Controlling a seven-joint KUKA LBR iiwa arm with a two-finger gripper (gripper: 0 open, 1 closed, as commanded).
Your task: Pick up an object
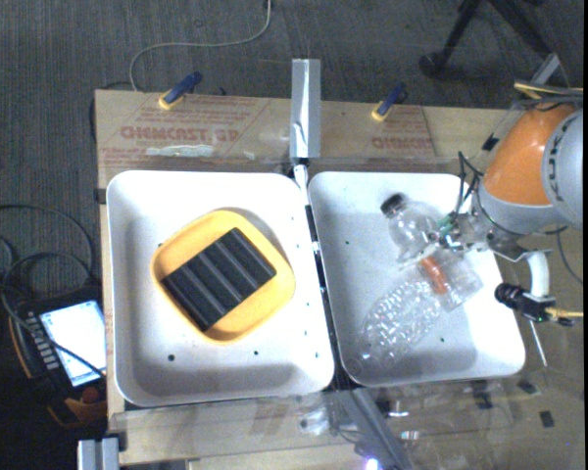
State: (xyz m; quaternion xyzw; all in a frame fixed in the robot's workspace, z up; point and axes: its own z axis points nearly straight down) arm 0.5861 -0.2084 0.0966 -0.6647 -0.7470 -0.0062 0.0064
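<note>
The arm point(539, 169) leans over the right bin point(490, 355), its gripper point(458, 231) (grip unreadable) beside clear bottles point(421, 262).

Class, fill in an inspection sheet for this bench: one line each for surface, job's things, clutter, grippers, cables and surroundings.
Surface: two shallow white bins side by side, left bin and right bin, on a cardboard-covered bench.
Job's things: yellow tray with black ribbed insert in the left bin; two clear plastic bottles in the right bin, one with a dark cap, one crumpled.
Clutter: two blue-and-yellow clamps on the bench's far edge.
Grippers: gripper over the right bin by the capped bottle; finger state unclear.
Cables: thin cable on the floor.
Surroundings: grey carpet, chair base, tablet.
</note>
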